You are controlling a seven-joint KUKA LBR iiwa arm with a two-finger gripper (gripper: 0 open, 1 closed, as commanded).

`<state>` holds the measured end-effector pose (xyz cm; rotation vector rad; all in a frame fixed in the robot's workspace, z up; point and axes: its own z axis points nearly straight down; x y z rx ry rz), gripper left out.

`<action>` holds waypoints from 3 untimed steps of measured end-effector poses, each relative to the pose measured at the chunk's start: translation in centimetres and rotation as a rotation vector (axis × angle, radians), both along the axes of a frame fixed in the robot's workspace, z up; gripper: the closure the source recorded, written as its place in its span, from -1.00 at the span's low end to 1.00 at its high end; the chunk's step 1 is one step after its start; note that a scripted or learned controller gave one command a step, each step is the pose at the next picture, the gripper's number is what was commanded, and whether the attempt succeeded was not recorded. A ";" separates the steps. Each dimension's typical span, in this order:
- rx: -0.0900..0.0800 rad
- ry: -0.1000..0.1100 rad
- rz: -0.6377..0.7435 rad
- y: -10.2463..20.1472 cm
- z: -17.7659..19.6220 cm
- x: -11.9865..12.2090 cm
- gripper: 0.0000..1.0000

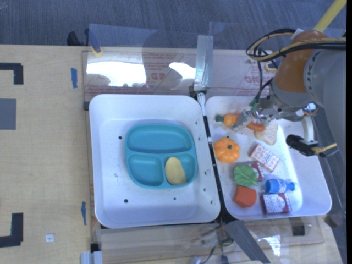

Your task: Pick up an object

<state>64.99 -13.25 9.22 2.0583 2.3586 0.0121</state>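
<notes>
The gripper (246,118) hangs low over the far end of the right bin (322,199), beside a small orange carrot-like piece (229,118); whether its fingers are released or clenched I cannot tell. Nearby lie a ribbed orange pumpkin (226,149), a leafy green toy (246,174), a red block (245,196), a blue-capped bottle (279,186) and a printed packet (265,157). The left bin (104,164) holds a smooth teal divided tray (157,140) with a yellow oval (175,170) in one compartment.

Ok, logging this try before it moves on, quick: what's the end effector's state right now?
End effector: low in the right bin by the small orange piece; open or shut cannot be told, and no object shows in its grip.
</notes>
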 end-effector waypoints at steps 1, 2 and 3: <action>-0.005 0.002 0.004 -0.1 1.1 0.0 1.00; -0.009 0.032 0.379 0.3 0.1 1.4 1.00; 0.000 0.003 0.173 8.5 9.7 1.9 1.00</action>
